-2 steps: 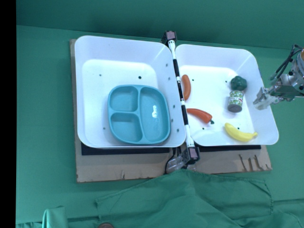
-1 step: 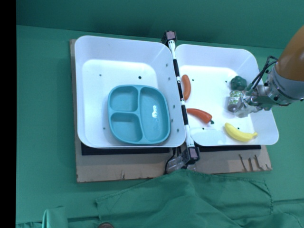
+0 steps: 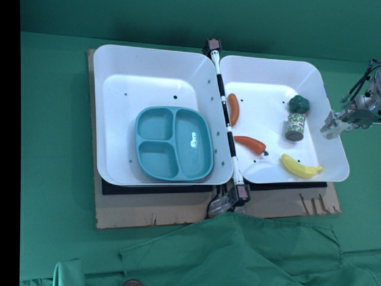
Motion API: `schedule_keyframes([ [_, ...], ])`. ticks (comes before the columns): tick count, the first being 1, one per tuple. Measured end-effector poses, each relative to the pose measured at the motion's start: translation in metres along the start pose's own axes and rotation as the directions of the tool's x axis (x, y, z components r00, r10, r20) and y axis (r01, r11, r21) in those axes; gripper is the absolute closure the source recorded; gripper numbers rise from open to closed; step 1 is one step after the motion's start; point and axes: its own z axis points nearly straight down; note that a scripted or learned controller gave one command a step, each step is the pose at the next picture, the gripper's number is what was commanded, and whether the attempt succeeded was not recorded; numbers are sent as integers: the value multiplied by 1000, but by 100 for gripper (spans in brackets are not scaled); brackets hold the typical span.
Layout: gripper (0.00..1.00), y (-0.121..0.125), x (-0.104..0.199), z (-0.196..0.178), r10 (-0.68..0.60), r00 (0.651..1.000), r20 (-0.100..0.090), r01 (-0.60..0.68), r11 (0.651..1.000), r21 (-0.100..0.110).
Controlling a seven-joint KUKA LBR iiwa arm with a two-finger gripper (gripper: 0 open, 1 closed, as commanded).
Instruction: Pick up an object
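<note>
The right bin (image 3: 271,70) holds several toy foods. An orange sausage (image 3: 233,109) lies by the divider, and a red chili pepper (image 3: 250,143) sits below it. A yellow banana (image 3: 300,167) rests near the front right corner. A small can (image 3: 294,127) stands upright, with a dark green broccoli (image 3: 299,104) just behind it. My gripper (image 3: 333,125) hovers over the bin's right rim, to the right of the can and apart from it, with nothing in its grasp.
A teal divided plate (image 3: 174,143) lies in the left bin (image 3: 119,70). A black-and-white rod (image 3: 225,109) runs along the seam between the bins. Green cloth (image 3: 238,249) bunches up in front of the bench.
</note>
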Motion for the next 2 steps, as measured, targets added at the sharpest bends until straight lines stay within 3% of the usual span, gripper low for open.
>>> schedule_keyframes([
  [1,100,0,14,26,-1,1000,-2,1,1000,2],
  [2,100,28,0,-19,-1,1000,0,1,1000,-1],
])
